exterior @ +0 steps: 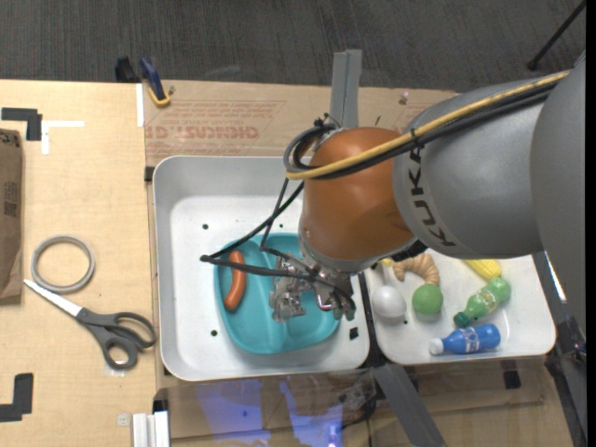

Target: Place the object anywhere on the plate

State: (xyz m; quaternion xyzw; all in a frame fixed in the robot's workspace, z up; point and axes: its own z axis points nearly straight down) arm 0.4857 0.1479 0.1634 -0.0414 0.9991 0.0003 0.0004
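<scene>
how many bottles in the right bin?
2. A green bottle lies near the bin's right side, and a blue bottle lies just below it by the front wall. The arm covers part of that bin, so more could be hidden.

The teal plate (270, 329) looks like smooth shiny plastic. The bench (84, 194) is pale wood. The scissors (93, 319) have metal blades.

Light wood bench (84, 194) carries two shallow white bins side by side: left bin (182, 250), right bin (521, 338). Directly on the bench left of the bins: tape roll (62, 263), scissors (98, 324) (grey handles), brown cardboard sheet (219, 124) behind the bins.
</scene>
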